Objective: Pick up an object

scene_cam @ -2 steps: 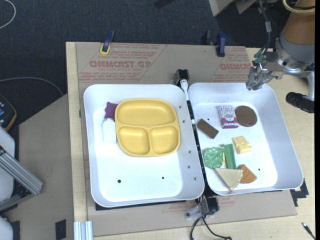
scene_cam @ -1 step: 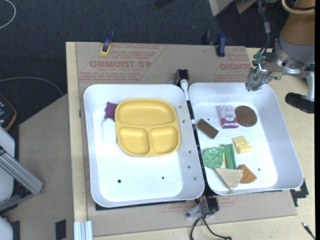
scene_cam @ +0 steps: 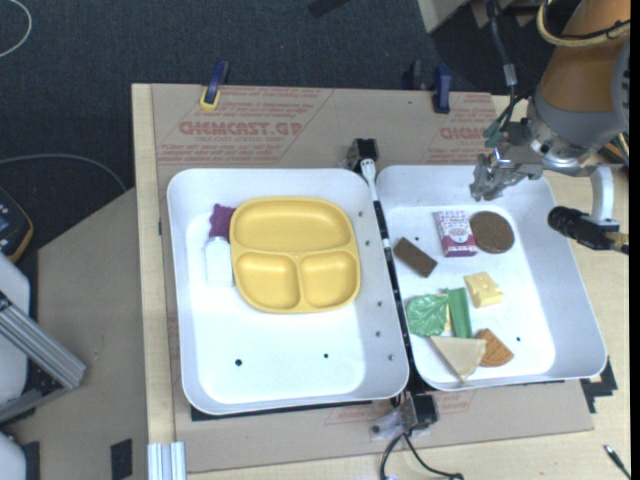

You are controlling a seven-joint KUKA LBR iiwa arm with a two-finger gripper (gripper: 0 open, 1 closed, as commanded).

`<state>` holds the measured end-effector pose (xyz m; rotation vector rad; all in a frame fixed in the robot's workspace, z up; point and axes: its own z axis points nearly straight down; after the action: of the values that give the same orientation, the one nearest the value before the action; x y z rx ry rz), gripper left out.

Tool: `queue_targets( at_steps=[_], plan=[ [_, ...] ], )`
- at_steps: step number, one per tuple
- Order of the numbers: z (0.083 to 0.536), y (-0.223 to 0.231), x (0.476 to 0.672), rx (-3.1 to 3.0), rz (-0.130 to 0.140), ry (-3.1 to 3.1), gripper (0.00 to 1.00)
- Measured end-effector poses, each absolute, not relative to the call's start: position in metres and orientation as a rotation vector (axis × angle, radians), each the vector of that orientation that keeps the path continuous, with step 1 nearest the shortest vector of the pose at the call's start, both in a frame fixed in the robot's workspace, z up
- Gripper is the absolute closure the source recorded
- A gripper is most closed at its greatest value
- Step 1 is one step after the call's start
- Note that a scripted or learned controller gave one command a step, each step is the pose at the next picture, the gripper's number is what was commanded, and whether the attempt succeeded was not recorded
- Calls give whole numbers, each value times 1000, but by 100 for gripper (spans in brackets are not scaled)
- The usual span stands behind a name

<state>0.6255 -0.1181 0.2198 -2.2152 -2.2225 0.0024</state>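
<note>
Dark carpet floor (scene_cam: 80, 58) — brown bench (scene_cam: 300, 118)

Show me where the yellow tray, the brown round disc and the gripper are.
yellow tray (scene_cam: 295, 253): camera view, on its large upper compartment.
brown round disc (scene_cam: 492, 232): camera view, on its top face.
gripper (scene_cam: 487, 185): camera view, at its fingertips.

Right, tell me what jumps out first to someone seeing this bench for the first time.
The yellow divided tray dominates the left bin, with a small white bottle tucked against its left side. The right bin holds a scatter of small play-food pieces, among them a brown round patty and a green leafy piece. The grey and orange arm's claw hangs over the right bin's far edge.
</note>
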Motion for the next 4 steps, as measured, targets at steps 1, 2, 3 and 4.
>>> queue_targets(
  at_steps=[1, 2, 3, 4],
  plan=[
    [226, -82, 602, -2215, 2, -2222, 100],
    [215, -34, 572, -2212, 2, -2222, 100],
    [231, 11, 549, -2212, 0, -2225, 100],
    [234, 30, 528, -2215, 3, -2221, 100]
  ],
)
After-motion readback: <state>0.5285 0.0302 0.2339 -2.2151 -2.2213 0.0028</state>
